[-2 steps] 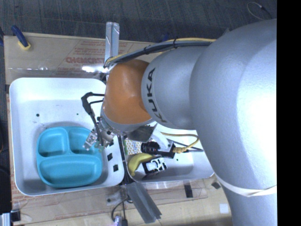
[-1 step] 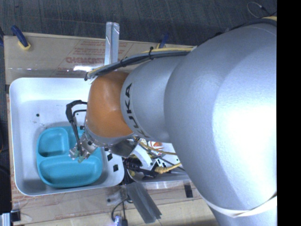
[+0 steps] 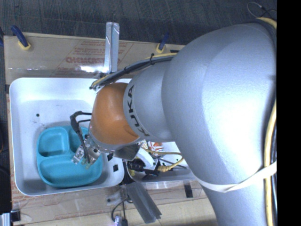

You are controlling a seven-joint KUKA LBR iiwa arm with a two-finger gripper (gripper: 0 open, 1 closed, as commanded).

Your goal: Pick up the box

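Note:
The box (image 3: 56,161) is a blue plastic container with separate compartments. It lies in the near part of the left white bin (image 3: 23,102). My gripper (image 3: 83,157) reaches down over the box's right side, its tip inside or just above the box's large front compartment. The wrist with its orange band (image 3: 113,114) hides the box's right edge. I cannot make out anything between the gripper's tips.
The grey arm (image 3: 211,107) covers nearly all of the right bin; a small red-and-white item (image 3: 155,147) peeks out under it. A cardboard panel (image 3: 84,55) stands behind the bins, and an upright metal bar (image 3: 112,46) rises at the back of the left bin.

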